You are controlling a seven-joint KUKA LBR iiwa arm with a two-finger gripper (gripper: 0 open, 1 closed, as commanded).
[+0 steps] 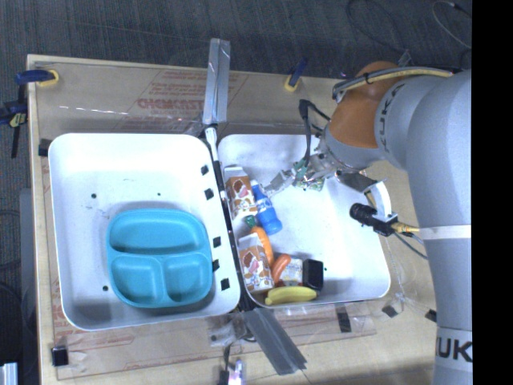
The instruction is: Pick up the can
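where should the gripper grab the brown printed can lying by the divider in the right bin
Grip the brown printed can across its round body, coming from above. It seems to lie on its side along the divider wall, with a blue-capped bottle close on its other side, so finger room looks tight.

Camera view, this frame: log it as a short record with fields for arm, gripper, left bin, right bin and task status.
arm: grey arm reaches in from the right, over the right bin
gripper: gripper low over the upper middle of the right bin; finger state unclear
left bin: left bin holds a blue divided tray
right bin: right bin has items clustered along its left wall and lower edge, among them a banana, a black block and a blue-capped bottle
task status: nothing visibly held; which item is the can is hard to tell
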